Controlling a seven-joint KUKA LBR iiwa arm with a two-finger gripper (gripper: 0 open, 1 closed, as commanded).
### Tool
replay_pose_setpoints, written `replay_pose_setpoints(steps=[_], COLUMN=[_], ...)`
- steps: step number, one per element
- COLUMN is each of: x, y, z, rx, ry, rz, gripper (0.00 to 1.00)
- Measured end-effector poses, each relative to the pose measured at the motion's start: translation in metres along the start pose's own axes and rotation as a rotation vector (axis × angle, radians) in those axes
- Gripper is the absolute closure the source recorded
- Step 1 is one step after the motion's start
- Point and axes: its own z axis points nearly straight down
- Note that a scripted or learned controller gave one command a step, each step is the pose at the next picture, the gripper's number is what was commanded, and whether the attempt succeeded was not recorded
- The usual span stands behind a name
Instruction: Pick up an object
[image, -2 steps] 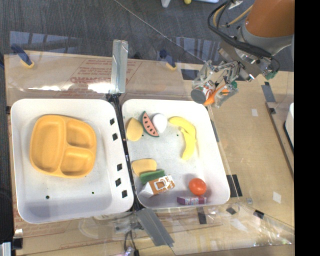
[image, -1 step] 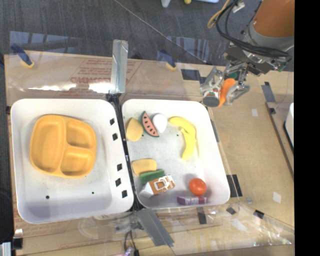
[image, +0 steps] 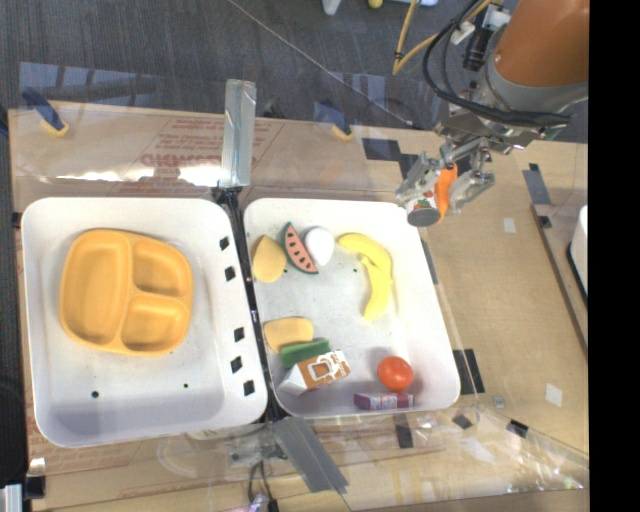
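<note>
My gripper (image: 437, 196) hangs over the far right corner of the right bin (image: 440, 340), lifted off it. Its fingers are shut on a small orange and white object (image: 432, 202), which hangs tilted between them, white end lowest. Below it in the right bin lie a yellow banana (image: 371, 275), a watermelon slice (image: 297, 250), a white egg (image: 319, 243) and a pale yellow fruit (image: 267, 258). Nearer the front lie a bread piece (image: 288, 331), a green vegetable (image: 305, 350), a small carton (image: 322, 370), a red tomato (image: 396, 373) and a purple box (image: 385, 401).
The left bin (image: 60, 400) holds a yellow divided plate (image: 125, 290). A metal strip (image: 237, 135) stands behind the wall shared by the bins. Cables (image: 440, 45) trail from the arm's wrist at the top right. Bare bench lies to the right of the bins.
</note>
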Motion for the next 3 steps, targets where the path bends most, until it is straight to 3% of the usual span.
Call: replay_pose_setpoints(steps=[1,2,3], x=[0.000,-0.036,-0.073], y=[0.000,0.020,0.034], z=[0.026,0.143,0.085], rx=[-0.002,-0.009,0.007], ry=[0.000,-0.003,-0.001], rz=[-0.078,-0.105,-0.113], gripper=[1.00,1.00,1.00])
